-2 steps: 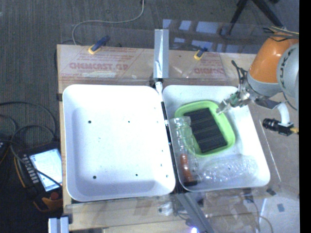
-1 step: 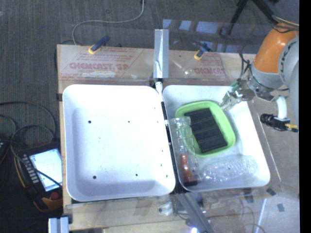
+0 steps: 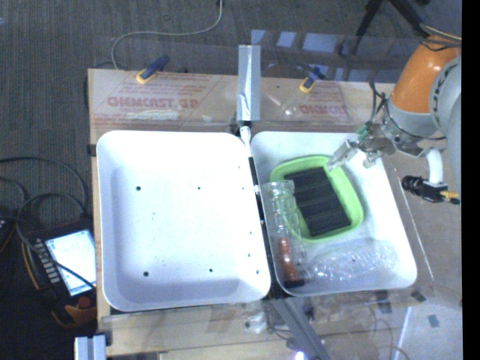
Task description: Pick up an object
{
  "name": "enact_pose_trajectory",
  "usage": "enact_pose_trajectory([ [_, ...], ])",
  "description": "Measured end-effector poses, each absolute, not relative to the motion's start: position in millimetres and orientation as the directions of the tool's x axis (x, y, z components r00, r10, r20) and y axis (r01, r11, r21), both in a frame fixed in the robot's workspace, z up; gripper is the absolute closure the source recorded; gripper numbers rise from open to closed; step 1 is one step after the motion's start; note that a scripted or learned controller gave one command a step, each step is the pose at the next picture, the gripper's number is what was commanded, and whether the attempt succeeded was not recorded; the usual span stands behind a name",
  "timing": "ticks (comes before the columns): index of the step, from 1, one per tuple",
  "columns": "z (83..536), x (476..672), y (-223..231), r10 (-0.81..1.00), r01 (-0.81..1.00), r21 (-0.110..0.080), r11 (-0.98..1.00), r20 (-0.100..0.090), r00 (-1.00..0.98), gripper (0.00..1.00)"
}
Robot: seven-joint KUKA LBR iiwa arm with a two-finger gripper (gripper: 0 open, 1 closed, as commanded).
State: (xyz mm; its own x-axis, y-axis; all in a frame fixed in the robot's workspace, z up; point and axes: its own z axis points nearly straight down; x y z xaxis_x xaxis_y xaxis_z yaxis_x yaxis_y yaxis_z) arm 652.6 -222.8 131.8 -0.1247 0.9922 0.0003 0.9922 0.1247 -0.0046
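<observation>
From here I judge the shallow green plastic tray (image 3: 352, 201) in the right white bin (image 3: 397, 223), holding a black ribbed block (image 3: 321, 201), light and stiff, best pinched by its thin rim, with my hand (image 3: 358, 150) just beyond its far corner, fingers' spread unclear.

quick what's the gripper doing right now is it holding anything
Gripper: above the green tray's far right corner, nothing visibly held; open or shut cannot be told.

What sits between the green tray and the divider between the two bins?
In the camera view, a clear plastic cup lies between the green tray and the divider.
</observation>
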Motion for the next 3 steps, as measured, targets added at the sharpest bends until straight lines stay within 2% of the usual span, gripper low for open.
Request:
enact_pose_trajectory([
  [1, 101, 616.5, -217, 0.994, 0.993, 0.037, 0.111, -0.002, -0.111, 0.00],
  [2, 106, 616.5, -218, 0.993, 0.993, 0.032, 0.114, -0.006, -0.114, 1.00],
  [3, 168, 638.9, -219, 0.969, 0.969, -0.002, 0.249, 0.003, -0.249, 1.00],
])
